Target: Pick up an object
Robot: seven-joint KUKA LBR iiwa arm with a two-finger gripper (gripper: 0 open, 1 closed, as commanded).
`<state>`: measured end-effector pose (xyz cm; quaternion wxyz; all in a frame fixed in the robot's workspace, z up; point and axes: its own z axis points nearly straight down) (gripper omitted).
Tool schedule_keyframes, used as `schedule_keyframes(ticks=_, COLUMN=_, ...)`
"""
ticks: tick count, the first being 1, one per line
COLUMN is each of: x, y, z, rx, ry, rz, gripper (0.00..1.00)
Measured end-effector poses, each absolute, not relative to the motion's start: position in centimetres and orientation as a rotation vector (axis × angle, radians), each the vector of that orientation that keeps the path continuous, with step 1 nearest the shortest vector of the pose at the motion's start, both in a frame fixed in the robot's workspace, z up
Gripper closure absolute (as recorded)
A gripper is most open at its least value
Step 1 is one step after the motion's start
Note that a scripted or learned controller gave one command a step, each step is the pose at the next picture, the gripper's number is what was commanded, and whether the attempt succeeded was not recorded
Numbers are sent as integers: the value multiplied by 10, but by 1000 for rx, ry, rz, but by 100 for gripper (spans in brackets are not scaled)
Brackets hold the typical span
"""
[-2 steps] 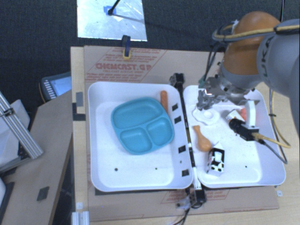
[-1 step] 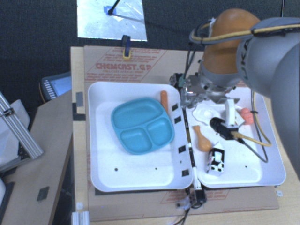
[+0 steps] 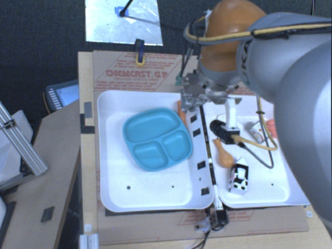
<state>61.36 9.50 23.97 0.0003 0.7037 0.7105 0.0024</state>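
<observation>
A small orange piece (image 3: 180,111) lies at about 2 o'clock in the left bin (image 3: 111,183), against the wall that the two bins share. The gripper (image 3: 191,101) hangs just beside it, at its 1 o'clock, over that shared wall. The view does not show whether the gripper is released or clenched, nor whether the piece is in its grasp.

At 8 o'clock from the piece, a blue plate (image 3: 157,138) with three compartments lies flat in the middle of the left bin, turned at a slant to the bin's sides.

In the right bin (image 3: 272,188), an orange pear-shaped toy (image 3: 224,155) lies near the shared wall, at 5 o'clock from the gripper. Just beside it, at its 5 o'clock, stands a black-and-white spotted toy (image 3: 239,179). A small pale item (image 3: 255,131), too blurred to name, lies at 2 o'clock from the pear-shaped toy.

The grey arm (image 3: 295,77) comes in from 3 o'clock and covers the right bin's far corner, its orange band (image 3: 228,30) bulging above the gripper.

Both bins rest on a sheet of cardboard (image 3: 135,72) with red print. At 12 o'clock on the cardboard's edge sits a yellow clamp (image 3: 139,56), and beyond it lies a shiny square sheet (image 3: 122,14).
</observation>
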Motion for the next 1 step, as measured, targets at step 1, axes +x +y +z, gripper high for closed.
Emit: schedule_keyframes(ticks=1, x=613, y=91, z=239, rx=2216, ry=2226, rz=2, gripper=0)
